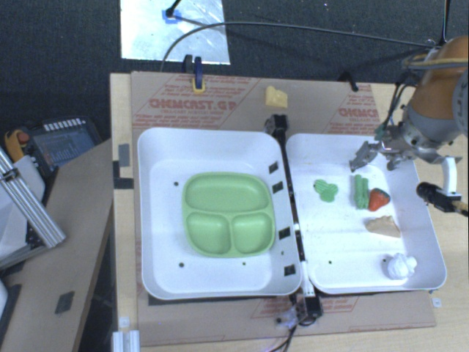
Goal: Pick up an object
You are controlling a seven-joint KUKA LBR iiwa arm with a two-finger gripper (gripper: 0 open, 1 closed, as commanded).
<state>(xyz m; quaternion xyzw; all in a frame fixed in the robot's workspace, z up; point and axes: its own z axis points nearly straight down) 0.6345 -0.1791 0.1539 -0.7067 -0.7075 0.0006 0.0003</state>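
The right bin (322, 152) holds a small green broccoli-like piece (326, 191), an upright green strip (361, 191), a red strawberry-like piece (379, 199), a tan wedge (384, 226) and a white lump (398, 267). My gripper (377, 157) hangs over the bin's back right part, above and just behind the green strip and the red piece. Its two grey fingers (362, 157) are spread apart with nothing between them.
The left bin (157, 152) carries a green divided plate (226, 213). A yellow piece (276, 97) lies on the cardboard behind the bins. A black divider (286, 189) runs between the two bins.
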